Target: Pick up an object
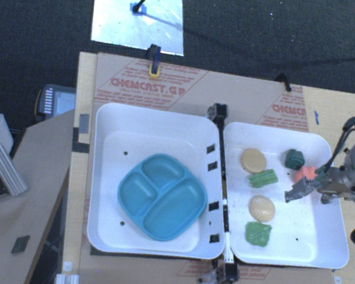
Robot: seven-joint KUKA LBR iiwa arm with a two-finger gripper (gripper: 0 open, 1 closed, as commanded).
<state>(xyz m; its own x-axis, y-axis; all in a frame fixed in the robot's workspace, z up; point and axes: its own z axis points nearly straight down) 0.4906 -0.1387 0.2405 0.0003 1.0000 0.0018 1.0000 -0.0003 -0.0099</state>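
While the gripper (294, 195) hangs low inside the right bin (327, 251), nothing sits between its fingers, and whether they're spread or pressed together can't be told. Candidates all lie in that bin: two tan pieces (253, 159), two green ones (263, 178), a teal lump (294, 159), and an orange bit (305, 174) just beside the gripper. Judged: pick not made yet, grasp and lift remain.

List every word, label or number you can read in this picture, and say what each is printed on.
"CHEMCAST GP": red print on the cardboard sheet behind the left bin.
"CHEMC...": the same red print behind the right bin, cut off.
Smaller print beneath both: too blurred to read.
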